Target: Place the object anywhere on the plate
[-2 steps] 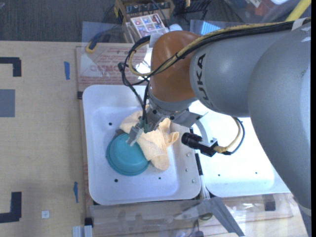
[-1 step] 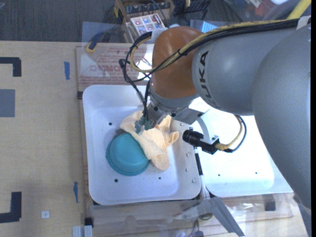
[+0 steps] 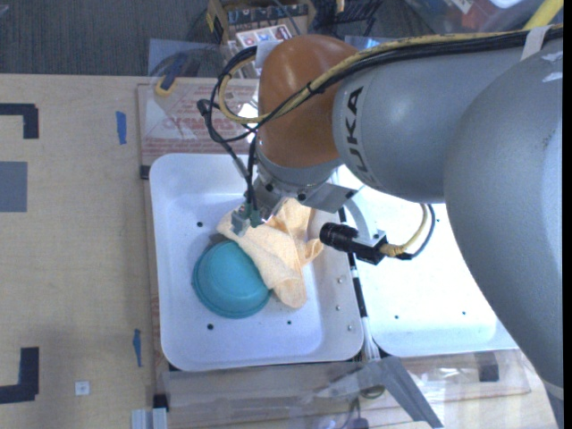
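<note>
One KUKA arm [image 3: 429, 105], grey with an orange band, reaching in from the right and covering most of the right bin [image 3: 429, 302] and the upper middle of the left bin [image 3: 179, 195]; its far end is cut off at the right edge. One pincer [image 3: 244, 219], small and teal-tinted, low over the left bin at the upper edge of the cloth; the wrist hides most of it, so whether its fingers are spread or pressed together cannot be told, and nothing can be made out between them. One pale yellow cloth [image 3: 277, 257], crumpled, lying in the middle of the left bin, its upper part tucked under the wrist and hard to trace. One teal plate [image 3: 231, 280], round, possibly a shallow dish turned over, lying in the lower left part of the same bin; the cloth touches and slightly overlaps its right rim, but most of the cloth lies beside it on the bin floor. Two white bins side by side on one wooden bench [image 3: 71, 266]. One black cylindrical fitting [image 3: 350, 240] with yellow cable beside the wrist. Cluttered boxes [image 3: 259, 16] behind the bench, blurred and cut off at the top.
</note>
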Motion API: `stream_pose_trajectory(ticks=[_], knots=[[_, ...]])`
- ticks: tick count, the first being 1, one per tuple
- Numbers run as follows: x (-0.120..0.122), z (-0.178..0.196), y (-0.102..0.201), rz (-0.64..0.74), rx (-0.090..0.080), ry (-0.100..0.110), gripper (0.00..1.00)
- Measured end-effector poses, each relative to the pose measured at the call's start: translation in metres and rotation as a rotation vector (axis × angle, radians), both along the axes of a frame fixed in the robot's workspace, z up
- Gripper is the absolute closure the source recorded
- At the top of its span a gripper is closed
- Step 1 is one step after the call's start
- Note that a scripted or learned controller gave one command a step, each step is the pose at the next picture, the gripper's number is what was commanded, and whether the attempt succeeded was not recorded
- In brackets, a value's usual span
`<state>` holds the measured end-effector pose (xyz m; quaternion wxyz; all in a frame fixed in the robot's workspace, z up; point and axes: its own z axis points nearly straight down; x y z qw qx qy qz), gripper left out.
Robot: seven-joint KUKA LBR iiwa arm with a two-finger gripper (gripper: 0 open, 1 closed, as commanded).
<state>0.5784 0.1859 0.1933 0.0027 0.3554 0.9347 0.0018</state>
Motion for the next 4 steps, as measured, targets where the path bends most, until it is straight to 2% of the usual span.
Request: stream_pose_trajectory(ticks=[1,2,3,4], knots=[[-0.002,-0.003,0.001,0.353,-0.002,0.003,1.0],[-0.003,-0.016,-0.001,0.389,-0.002,0.005,1.0],[-0.003,-0.016,-0.002,0.389,-0.002,0.004,0.0],[0.038,0.041,0.039,0.569,-0.002,-0.004,0.0]])
